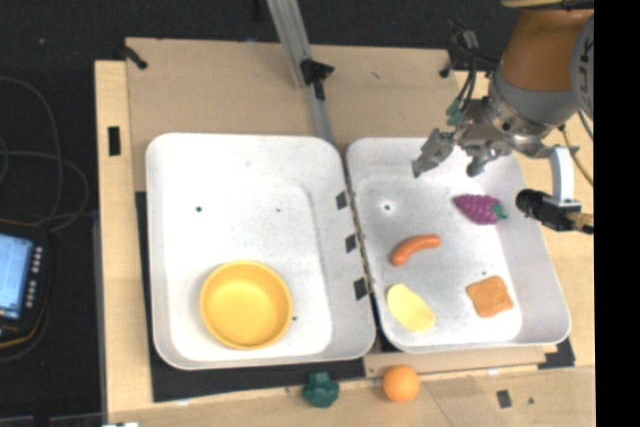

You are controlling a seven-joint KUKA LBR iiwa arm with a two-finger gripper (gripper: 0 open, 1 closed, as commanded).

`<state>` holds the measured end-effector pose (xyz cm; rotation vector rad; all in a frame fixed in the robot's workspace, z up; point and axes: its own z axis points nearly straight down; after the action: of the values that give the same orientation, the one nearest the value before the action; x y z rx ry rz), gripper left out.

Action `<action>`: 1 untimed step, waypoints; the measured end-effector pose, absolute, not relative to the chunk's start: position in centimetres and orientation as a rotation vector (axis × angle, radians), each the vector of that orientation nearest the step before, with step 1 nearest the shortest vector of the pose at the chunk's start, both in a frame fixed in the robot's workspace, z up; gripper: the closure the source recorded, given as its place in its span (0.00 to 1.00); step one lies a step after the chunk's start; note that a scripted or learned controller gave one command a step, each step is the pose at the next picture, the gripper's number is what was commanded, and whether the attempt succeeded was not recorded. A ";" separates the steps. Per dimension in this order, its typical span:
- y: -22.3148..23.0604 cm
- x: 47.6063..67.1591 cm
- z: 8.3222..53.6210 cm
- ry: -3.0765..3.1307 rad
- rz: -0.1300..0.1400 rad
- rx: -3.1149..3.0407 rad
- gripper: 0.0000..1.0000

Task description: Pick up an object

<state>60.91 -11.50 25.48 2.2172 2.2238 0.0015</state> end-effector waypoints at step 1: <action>-11.5 60.9 25.5 2.223 0.002 2.218 0.00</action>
<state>60.91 -11.50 25.49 2.2181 2.2232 0.0021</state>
